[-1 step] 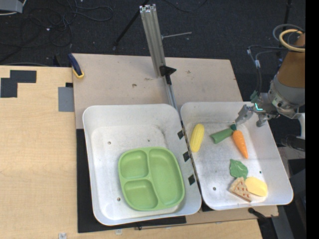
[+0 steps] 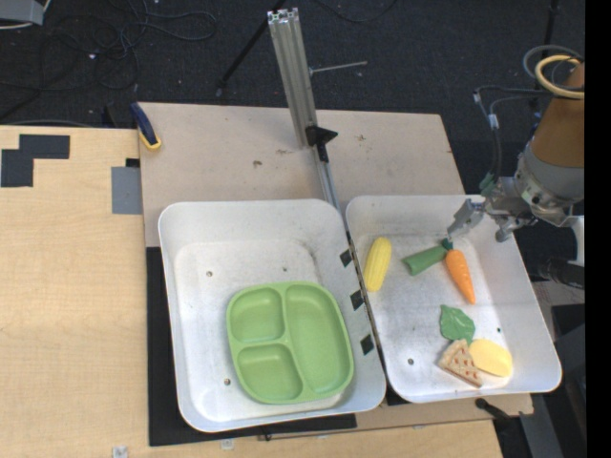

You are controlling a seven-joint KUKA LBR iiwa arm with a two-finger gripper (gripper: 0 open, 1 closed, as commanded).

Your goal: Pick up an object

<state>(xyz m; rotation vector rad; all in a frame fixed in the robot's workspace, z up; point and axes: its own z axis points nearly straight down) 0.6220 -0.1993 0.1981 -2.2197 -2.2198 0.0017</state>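
- The arm (image 2: 554, 151) comes in from the right, its wrist above the top right corner of the right bin (image 2: 410, 375).
- The gripper (image 2: 482, 219) hangs low over that corner, near the bin's back rim.
- One grey finger (image 2: 466, 218) points down and left toward the carrot's leafy end; the other (image 2: 503, 229) sits to its right.
- The jaws stand spread, with a clear gap and nothing between them.
- The carrot (image 2: 459, 273) lies just below the gripper, orange, slanting down to the right, its green top toward the left finger.
- A green block (image 2: 423, 260) lies just left of the carrot's top, touching or nearly touching it; which one I cannot tell.
- A corn cob (image 2: 377, 262) lies near the left wall of the right bin, standing roughly lengthwise up and down the view.
- A green leaf (image 2: 456, 323) lies lower in the bin, below the carrot's tip.
- A lemon (image 2: 491, 358) rests near the front right corner, touching a pizza slice (image 2: 462, 364) on its left.
- The leaf lies just above the pizza slice, close to both it and the lemon.
- The left bin (image 2: 191, 256) holds a green tray (image 2: 286, 342) with three compartments, set toward its front right.
- A metal post (image 2: 294, 74) rises behind the two bins, above the seam between them.
- A blue and yellow tool (image 2: 146, 127) lies at the back left corner of the board behind the bins.
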